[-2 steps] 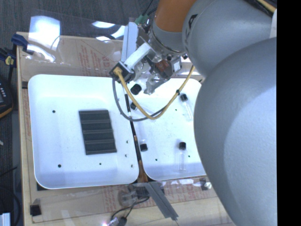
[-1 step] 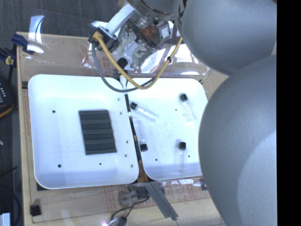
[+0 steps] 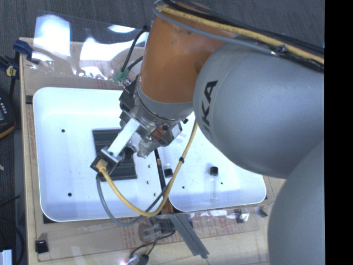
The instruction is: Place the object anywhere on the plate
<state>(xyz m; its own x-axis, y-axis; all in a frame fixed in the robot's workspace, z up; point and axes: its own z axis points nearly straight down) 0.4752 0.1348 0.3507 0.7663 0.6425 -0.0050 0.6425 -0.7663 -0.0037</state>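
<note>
The hand [image 3: 151, 141] hangs low over the right part of the left bin [image 3: 52, 164], just beside the right edge of a dark ribbed slab [image 3: 107, 138] that lies flat on the bin floor. The wrist hides the hand's tips, so I cannot tell whether it is apart, together or clamped on anything.

The slab is the one flat thing here that could serve as the plate, and I take it for that. The likeliest object is a small clear vial [image 3: 213, 180] with a dark cap, lying in the right bin [image 3: 245, 189], well apart from both slab and hand.

If so, the pick is not yet made. The hand should come down over the vial's middle and close across its width, gently, since it may roll. It should then lift clear of the wall between the bins before crossing left.

A thin black rod [image 3: 160, 173] shows near that wall, between vial and slab, and may get knocked. The bulky arm [image 3: 248, 104] covers much of the right bin.
</note>
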